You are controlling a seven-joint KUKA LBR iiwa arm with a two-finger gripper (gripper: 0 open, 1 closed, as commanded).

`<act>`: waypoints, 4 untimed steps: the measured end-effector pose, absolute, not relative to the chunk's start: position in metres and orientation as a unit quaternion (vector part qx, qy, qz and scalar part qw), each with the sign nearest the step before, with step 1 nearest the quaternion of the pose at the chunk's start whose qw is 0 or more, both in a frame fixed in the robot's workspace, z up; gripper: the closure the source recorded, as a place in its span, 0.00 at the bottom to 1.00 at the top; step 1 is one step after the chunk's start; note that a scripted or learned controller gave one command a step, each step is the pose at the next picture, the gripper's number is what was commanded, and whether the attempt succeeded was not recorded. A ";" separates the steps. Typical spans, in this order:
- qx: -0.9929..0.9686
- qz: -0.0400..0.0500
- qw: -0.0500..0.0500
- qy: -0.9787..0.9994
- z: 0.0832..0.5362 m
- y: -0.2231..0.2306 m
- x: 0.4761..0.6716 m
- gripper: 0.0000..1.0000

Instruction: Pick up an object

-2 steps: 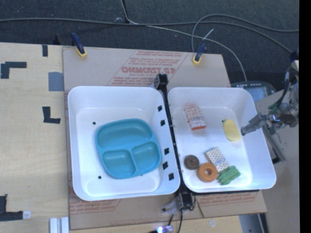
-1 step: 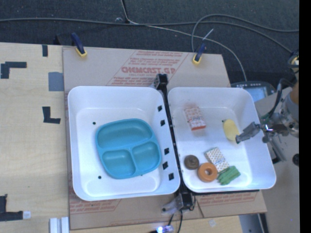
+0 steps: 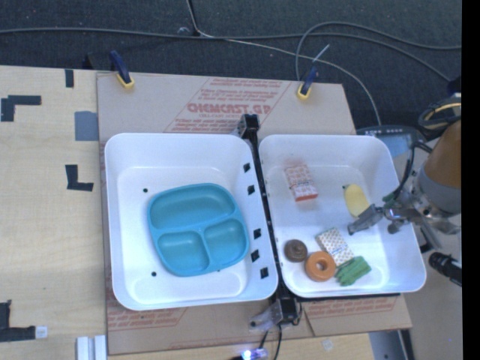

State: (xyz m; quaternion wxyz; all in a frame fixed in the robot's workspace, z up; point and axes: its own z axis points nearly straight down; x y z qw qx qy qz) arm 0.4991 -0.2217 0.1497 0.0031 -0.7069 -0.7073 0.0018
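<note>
The right bin (image 3: 375,150) holds several small items: a red and white packet (image 3: 300,182), a yellow piece (image 3: 355,199), a brown ring (image 3: 295,250), an orange ring (image 3: 321,265), a white checkered packet (image 3: 334,244) and a green piece (image 3: 352,270). My gripper (image 3: 363,223) reaches in over the right side of this bin. It hangs just below the yellow piece and to the upper right of the checkered packet. Nothing visibly hangs from it.
The left bin (image 3: 120,156) holds a blue divided plate (image 3: 199,227). A black divider (image 3: 257,201) runs between the bins. The grey arm (image 3: 442,193) stands past the right bin's right rim. Clamps and cables lie at the back of the bench.
</note>
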 end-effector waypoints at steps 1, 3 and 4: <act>-0.707 0.001 0.001 -0.707 0.098 -0.216 0.508 0.00; -0.706 -0.001 -0.001 -0.708 0.156 -0.208 0.510 1.00; -0.707 -0.001 -0.002 -0.708 0.199 -0.209 0.509 1.00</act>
